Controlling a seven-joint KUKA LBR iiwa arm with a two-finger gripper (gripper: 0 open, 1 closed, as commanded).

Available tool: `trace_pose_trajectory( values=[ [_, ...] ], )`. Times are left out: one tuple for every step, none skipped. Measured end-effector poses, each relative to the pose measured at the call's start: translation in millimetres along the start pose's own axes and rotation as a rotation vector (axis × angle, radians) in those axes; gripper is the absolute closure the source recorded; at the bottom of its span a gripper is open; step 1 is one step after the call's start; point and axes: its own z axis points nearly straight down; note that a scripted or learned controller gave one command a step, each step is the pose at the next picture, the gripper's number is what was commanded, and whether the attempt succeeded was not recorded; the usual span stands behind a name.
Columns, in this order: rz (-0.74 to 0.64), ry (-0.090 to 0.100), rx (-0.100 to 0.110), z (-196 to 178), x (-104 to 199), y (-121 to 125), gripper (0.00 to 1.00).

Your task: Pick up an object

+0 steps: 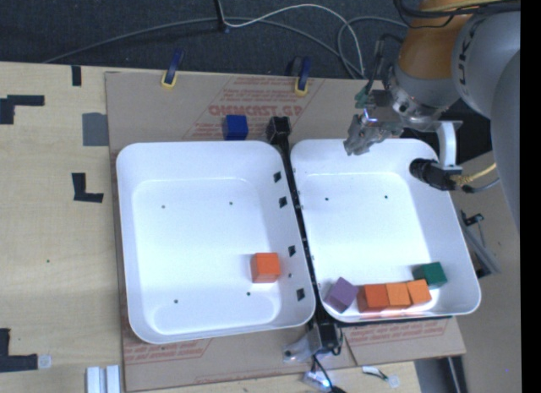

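Note:
An orange cube (265, 267) lies in the left bin (152, 214), near its right wall. In the right bin (439, 214), along the front wall, sit a purple block (341, 294), orange blocks (391, 296) in a row and a green block (432, 275). My gripper (363, 141) hangs over the far left corner of the right bin, well away from all the blocks, with nothing visible between its fingers.
A blue cube (236, 126) rests on the cardboard behind the left bin. Black clips (278, 129) join the bins along the middle divider. Cables run across the dark floor at the back. The arm's orange band (439, 11) fills the upper right.

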Motion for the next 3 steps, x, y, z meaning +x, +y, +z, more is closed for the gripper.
trace_pose_trajectory(
  values=[
    [0.0,0.0,0.001,-8,48,2,1.0],
    [0.0,0.0,0.001,-14,97,6,1.0],
    [-0.001,0.0,0.002,-11,159,9,1.0]
  ],
)
